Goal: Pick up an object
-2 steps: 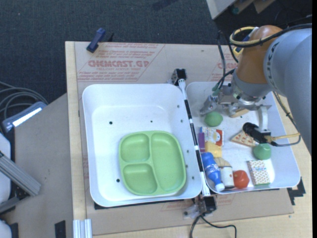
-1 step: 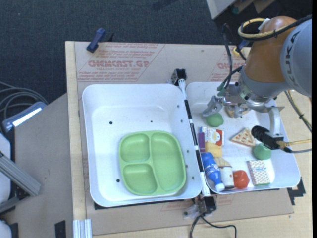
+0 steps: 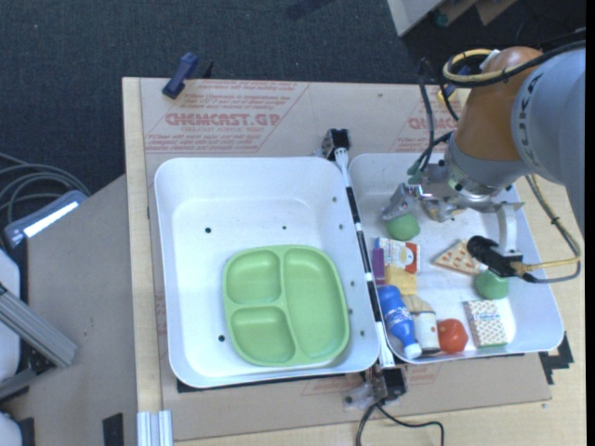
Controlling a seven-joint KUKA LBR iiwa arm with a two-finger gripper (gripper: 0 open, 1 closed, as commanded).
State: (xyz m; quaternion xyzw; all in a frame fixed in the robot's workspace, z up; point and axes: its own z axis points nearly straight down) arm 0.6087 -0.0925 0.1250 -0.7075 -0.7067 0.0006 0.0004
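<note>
Two white bins sit side by side on the bench. Left bin holds a green divided plate, lying flat. Right bin holds the loose items: a green ball at its far left, a pizza-slice piece, a second green ball, a blue-capped bottle, a red piece and a small patterned packet. Gripper hangs at the first green ball, just above it. Jaw state cannot be determined; grip not confirmed.
</note>
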